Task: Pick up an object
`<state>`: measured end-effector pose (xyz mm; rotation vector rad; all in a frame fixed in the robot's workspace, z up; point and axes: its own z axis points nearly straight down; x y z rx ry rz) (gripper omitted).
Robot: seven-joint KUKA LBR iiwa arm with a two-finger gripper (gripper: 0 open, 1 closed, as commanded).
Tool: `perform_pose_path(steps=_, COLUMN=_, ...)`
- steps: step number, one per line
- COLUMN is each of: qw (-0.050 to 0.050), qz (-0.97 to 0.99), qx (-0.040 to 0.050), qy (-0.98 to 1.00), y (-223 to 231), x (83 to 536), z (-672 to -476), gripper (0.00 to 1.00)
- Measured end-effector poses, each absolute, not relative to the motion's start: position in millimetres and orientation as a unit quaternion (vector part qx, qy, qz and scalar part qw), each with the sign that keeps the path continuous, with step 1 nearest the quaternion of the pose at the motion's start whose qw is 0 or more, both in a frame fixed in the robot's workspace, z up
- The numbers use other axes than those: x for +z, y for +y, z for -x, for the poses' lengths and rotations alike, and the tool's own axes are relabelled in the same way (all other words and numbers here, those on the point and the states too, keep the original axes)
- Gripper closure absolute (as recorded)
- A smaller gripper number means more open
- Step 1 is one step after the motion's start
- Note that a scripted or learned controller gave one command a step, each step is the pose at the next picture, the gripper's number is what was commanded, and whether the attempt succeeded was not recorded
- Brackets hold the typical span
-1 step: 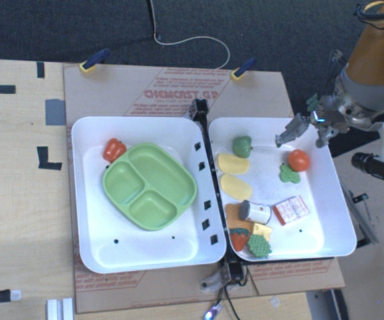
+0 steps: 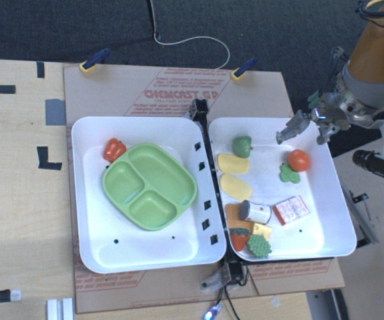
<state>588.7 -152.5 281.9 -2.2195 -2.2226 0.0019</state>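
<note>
Two white bins [image 2: 85, 179] sit side by side on the bench. My gripper [image 2: 307, 128] hangs spread and unloaded over the right bin's far edge; the red tomato [image 2: 299, 160] lies just below it, nearest.

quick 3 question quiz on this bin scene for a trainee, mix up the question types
1. True or false: the green plate lies in the right bin.
2. What lies nearest the tomato? A) red box B) green leafy piece C) red pepper
3. Fill in: the gripper is over the right bin's ___ edge.

Key: 1 false, it lies in the left bin; 2 B; 3 far.
</note>
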Motion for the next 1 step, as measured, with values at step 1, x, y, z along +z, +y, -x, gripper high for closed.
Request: perform_pose_path(steps=1, qw=0.003, qz=0.707, qx=0.0024, qy=-0.707, y=-156.8, x=222.9, z=-580.5, gripper=0.00)
